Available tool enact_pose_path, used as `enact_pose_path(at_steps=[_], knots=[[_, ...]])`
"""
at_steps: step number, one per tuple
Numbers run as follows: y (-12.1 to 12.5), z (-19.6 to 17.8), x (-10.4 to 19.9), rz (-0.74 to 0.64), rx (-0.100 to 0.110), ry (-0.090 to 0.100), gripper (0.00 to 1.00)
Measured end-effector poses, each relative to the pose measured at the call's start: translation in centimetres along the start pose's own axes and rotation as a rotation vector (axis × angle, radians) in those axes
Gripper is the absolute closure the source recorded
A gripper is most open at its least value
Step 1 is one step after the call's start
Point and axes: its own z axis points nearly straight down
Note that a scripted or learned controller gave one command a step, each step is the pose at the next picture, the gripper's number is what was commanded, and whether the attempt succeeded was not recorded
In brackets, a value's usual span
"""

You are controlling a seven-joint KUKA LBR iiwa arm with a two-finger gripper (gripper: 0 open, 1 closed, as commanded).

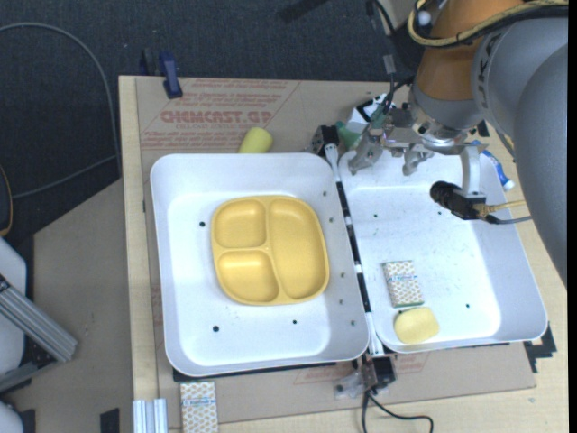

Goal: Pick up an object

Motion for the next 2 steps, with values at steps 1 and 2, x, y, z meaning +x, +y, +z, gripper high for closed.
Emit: enact_pose_path(at_steps=[1,2], knots=[[1.5,-0.9,-8.7,0.003,0.0,-0.003,0.0],[-6.3,8.5,-8.2,0.002,0.006,0.0,0.0]])
